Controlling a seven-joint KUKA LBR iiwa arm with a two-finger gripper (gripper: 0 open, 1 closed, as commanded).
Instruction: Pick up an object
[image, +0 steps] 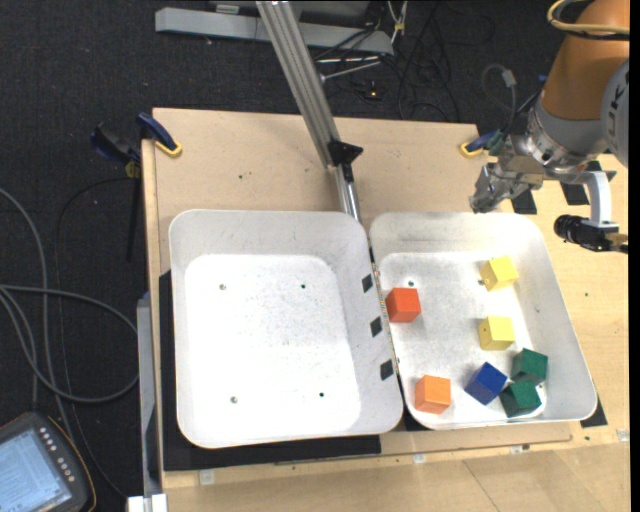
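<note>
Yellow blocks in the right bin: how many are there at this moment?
2. One yellow block lies toward the far side of the right bin; the other yellow block sits nearer the camera, just above the green blocks. None looks hidden.

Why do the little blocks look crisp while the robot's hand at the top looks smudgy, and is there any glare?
In the camera view, the hand above the right bin looks soft, perhaps from motion; the cubes, such as the orange cube and blue cube, are sharp with short soft shadows. Lighting is even, and the left bin shows no harsh glare.
</note>
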